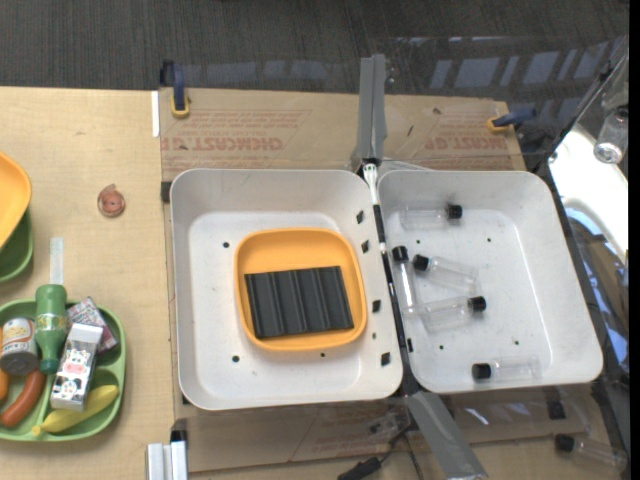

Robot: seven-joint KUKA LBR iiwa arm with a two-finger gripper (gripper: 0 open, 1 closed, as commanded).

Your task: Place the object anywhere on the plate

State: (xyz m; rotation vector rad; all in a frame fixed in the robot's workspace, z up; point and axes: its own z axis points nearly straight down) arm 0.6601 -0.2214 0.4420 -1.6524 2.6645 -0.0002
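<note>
L bin: square orange plastic plate [300,254] at centre, dark grey ribbed rectangular block [299,301] lying on it, white floor open all round rim | R bin: clear plastic vials w/ black caps [447,304] scattered, apart, centre-right floor open

The bench [80,128] carries a brown cardboard sheet [270,128] along its far edge, clipped down at two points. On the cardboard sit two shallow white bins side by side — the left bin [200,268] and the right bin [545,268]. Toward the bench's left edge lie a small pink disc [111,201] and a green tray of toy food [60,368] — near the front corner.
</note>
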